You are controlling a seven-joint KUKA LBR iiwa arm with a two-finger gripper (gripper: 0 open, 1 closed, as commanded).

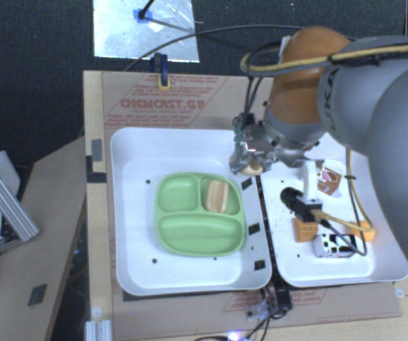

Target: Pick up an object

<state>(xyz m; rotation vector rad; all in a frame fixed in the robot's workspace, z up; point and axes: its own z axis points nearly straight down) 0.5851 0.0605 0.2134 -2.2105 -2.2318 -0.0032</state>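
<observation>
Two bins, one arm, and we read across from the left. The left bin (129,190) carries a green plate (189,234) split into compartments. In its far-right compartment sits a tan block (217,196), lying flat, long axis running near to far. That looks like the handiest target.

Now the claw (248,163): it hangs over the far end of the wall between the bins, so the block lies to its left and nearer, close by but not under it. Open or closed? Cannot tell from up here, the wrist is in the way. A tan scrap (254,168) shows right at its tip, and whether that is gripped or merely lying there I can't say.

Judgement call: to take the block, the claw has to slide left and near, then drop with its bite across the block's short side.

Over in the right bin (384,265), an orange cube (304,230) and a brown packet (329,182) wait, both right of the claw and nearer.
</observation>
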